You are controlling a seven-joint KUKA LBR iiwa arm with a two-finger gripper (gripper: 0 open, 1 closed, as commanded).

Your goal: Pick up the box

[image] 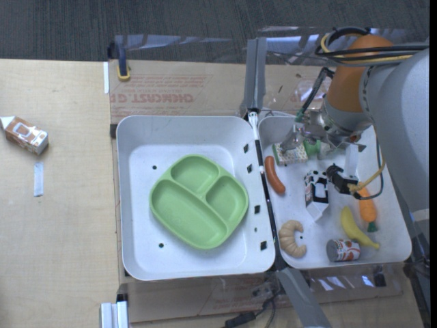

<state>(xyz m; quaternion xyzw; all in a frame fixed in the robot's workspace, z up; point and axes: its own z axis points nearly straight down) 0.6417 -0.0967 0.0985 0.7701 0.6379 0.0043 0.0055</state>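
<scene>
Hovering over the right bin (392, 248), jaws (299, 145) touching the box (292, 154)

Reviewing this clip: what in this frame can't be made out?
- End effector: sits over the right bin's far corner; the wrist and clutter hide whether it grips anything.
- Box: small, partly under the end effector; its print is unreadable.
- Carrot: partly covered by a cable.
- Can: label too small to read.

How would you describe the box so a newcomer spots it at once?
Start at the right bin, the one crowded with toy food. Near its middle, between the sausage and the carrot, stands the box. It is the only black-and-white, straight-edged item there.
</scene>
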